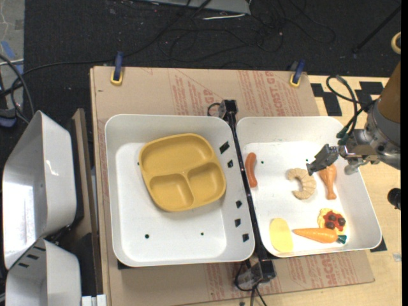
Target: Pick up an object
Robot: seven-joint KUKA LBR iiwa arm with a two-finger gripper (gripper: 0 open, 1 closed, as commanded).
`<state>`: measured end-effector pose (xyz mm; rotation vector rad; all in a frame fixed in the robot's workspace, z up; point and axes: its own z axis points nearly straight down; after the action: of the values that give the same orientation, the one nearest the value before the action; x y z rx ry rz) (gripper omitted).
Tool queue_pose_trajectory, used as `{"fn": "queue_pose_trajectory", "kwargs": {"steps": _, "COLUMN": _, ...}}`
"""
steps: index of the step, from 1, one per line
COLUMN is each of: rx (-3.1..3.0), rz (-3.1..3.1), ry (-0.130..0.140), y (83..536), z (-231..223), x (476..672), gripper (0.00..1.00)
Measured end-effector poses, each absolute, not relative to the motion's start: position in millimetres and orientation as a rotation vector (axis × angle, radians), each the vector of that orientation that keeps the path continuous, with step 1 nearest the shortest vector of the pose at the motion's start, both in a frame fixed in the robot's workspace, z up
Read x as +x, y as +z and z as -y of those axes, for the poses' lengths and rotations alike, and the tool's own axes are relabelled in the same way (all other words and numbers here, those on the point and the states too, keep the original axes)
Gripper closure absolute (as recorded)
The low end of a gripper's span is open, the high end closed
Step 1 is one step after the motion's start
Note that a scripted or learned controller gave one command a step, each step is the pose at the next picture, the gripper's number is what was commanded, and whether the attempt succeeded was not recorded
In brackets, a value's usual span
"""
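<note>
Carrot (317,235) lies nearest, right bin (299,129). Fingers (324,158) spread apart, holding nothing, over the drumstick (329,180), far-right in that bin. Left bin (121,190): yellow tray (182,171). Cardboard-topped counter (172,88); black floor (64,24), cables.

The grey KUKA arm (390,116) comes into the camera view from the right edge, its broad upper body showing an orange band near the top right corner. Below that, the grey metal wrist section narrows and turns towards the left, lying roughly level across the frame. From the wrist the black two-finger gripper (320,161) juts out to the left and slightly downward, low over the bench. Its dark tip looks angular and blunt. The tip is small and dark against a pale ground, so the set of its parts is hard to read; it seems tilted rather than pointing straight down.
</note>
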<state>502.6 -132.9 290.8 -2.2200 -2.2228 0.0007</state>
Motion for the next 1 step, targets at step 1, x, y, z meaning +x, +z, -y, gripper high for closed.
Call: {"fn": "queue_pose_trajectory", "kwargs": {"steps": 1, "rx": -2.220, "rz": 2.218, "ry": 0.004, "y": 245.0, "z": 128.5, "x": 496.6, "gripper": 0.00}}
